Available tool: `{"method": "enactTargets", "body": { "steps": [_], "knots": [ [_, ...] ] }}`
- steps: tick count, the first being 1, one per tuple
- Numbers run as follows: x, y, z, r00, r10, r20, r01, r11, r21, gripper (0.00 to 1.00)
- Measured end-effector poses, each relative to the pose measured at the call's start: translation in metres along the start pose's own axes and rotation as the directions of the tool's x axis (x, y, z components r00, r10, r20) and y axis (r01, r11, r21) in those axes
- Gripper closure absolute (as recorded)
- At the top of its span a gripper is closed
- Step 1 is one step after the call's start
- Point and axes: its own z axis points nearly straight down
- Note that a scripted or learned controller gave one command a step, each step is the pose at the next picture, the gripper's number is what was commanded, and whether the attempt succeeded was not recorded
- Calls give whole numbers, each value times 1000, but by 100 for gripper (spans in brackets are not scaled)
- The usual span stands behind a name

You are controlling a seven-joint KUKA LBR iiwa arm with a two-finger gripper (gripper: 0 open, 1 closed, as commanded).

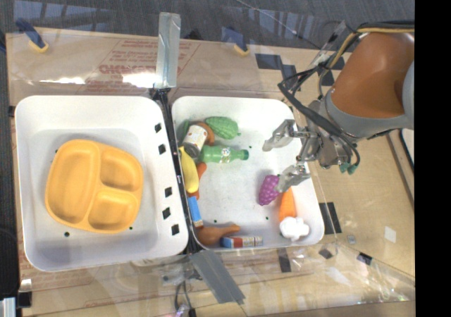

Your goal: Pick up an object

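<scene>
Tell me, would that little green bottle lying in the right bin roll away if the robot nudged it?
Probably. The green bottle lies on its side and looks round, so a sideways nudge could roll it. It looks like smooth plastic, likely light and a bit slippery. The yellow banana close beside it might stop it rolling that way.

In the right-hand white plastic bin (304,120), bare floor lay in the middle, between the green plastic bottle (224,155) above and the small red-and-blue tube (241,241) along the near wall. The left wall was crowded: a yellow banana-shaped toy (189,173), a white-capped brown jar (194,137) and a leafy green toy vegetable (222,126) stood packed together. Toward the right wall a purple grape cluster (268,189), an orange carrot toy (286,203) and a white lumpy piece (294,227) blocked the way. In the left white bin (28,189), a yellow sectioned plastic tray (94,186) took the centre, leaving a margin around it.
</scene>
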Motion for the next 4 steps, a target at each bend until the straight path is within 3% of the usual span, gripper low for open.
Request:
{"method": "enactTargets", "body": {
  "steps": [1,2,3,4],
  "knots": [
    [19,-29,149,997,-72,2,72,997,0,0],
    [40,-28,152,998,-63,2,63,998,0,0],
    [37,-26,141,997,-71,7,71,997,1,100],
    [-29,19,-15,990,-143,14,143,990,4,100]
  ]
}}
